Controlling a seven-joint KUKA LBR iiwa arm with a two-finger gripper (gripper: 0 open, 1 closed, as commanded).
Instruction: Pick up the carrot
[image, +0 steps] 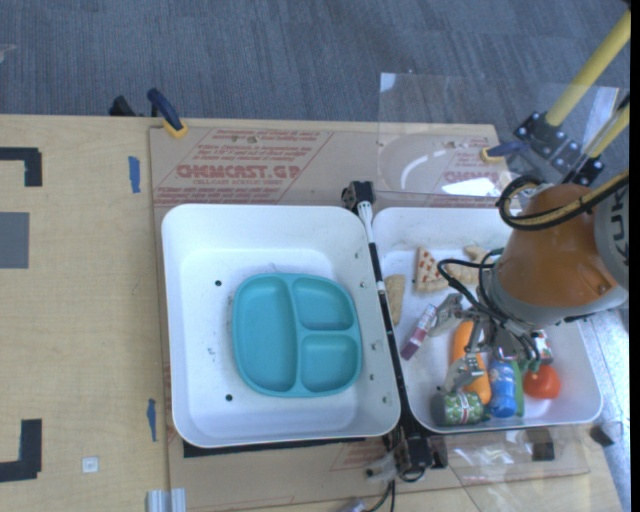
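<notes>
Carrot: lies in the right bin, just left of the gripper.
Gripper: hangs over the right bin's clutter; how it stands, I cannot tell.
Teal tray: left bin.

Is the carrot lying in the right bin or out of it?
In it: the carrot lies on the right bin floor, below the gripper.

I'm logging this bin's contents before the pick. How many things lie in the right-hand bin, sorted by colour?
Orange: 1, the carrot
Red: 1, the tomato
Blue: 1, the bottle
Green: 1, the can
Purple: 1, the tube
Tan: 3, the pizza slice and two bread pieces
Total: 8
</notes>
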